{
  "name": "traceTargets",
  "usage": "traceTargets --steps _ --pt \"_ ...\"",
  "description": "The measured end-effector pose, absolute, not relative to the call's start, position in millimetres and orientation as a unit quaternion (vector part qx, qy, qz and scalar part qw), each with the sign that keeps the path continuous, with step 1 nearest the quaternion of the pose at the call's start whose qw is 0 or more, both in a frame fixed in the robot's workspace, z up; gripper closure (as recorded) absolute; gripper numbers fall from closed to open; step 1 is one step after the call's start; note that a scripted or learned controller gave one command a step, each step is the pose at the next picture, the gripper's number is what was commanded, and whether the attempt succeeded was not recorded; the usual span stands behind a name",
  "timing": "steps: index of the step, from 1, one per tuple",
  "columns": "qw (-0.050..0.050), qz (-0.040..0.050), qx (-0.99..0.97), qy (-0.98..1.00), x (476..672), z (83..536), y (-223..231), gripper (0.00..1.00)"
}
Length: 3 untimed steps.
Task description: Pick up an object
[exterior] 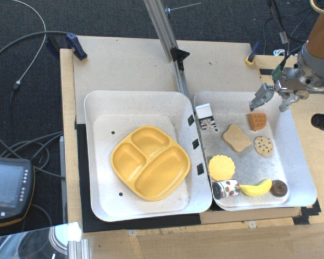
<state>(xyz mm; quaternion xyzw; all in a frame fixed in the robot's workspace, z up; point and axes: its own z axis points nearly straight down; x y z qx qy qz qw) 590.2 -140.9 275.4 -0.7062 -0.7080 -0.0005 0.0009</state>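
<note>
My gripper point(272, 100) hangs open over the back of the right bin point(297, 144), its two fingers spread with nothing between them. Just below it lies an orange waffle-like square point(257, 121). A slice of toast point(236, 137) and a chocolate-chip cookie point(263, 145) lie a little nearer. Along the bin's front are a round yellow piece point(221, 167), a small red and white can point(225, 188), a banana point(256, 188) and a brown doughnut point(279, 188). A white carton point(205, 116) sits at the bin's back left.
The left bin point(97, 117) holds a yellow divided plate point(150, 162). A metal pole point(161, 23) slants across the bench above the divider between the bins. Blue clamps point(75, 45) grip the bench's back corners. Cables and a pendant point(8, 188) lie on the floor at left.
</note>
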Motion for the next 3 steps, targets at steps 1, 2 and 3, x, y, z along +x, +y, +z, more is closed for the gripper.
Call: traceTargets --steps 1,2,3 --pt "-0.002 -0.0017 -0.706 -0.708 578.7 309 -134 0.0" --pt "-0.005 -0.0027 -0.708 -0.706 549.5 386 -153 0.0" --pt "-0.003 -0.0003 -0.708 -0.706 548.4 389 -191 0.0"
